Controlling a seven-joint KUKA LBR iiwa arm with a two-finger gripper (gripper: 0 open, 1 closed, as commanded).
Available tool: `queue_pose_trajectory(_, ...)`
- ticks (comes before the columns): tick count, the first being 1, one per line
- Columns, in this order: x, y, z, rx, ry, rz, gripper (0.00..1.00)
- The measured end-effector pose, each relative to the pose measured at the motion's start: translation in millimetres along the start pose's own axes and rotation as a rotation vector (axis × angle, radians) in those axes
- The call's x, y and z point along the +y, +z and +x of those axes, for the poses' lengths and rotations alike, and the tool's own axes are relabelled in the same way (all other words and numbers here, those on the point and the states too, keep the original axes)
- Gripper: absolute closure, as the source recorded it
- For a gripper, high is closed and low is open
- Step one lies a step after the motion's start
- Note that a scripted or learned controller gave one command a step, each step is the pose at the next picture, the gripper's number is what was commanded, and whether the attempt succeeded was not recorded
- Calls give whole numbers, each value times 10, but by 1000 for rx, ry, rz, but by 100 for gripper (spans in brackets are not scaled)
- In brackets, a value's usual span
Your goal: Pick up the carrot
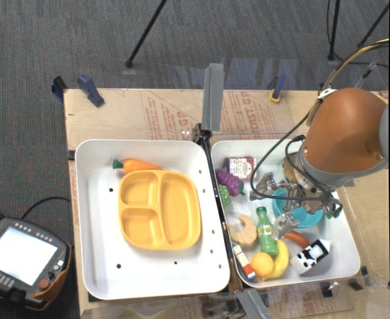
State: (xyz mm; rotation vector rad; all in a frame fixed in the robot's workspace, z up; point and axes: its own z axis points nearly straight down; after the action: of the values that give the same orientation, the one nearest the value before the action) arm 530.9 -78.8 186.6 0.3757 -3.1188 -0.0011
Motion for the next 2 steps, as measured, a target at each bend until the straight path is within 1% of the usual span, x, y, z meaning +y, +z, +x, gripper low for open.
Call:
queue_pose_trajectory(1,53,1028,272,7,5,-5,0)
queue_pose_trajectory(2,-235,986,-432,-3,150,-1,0)
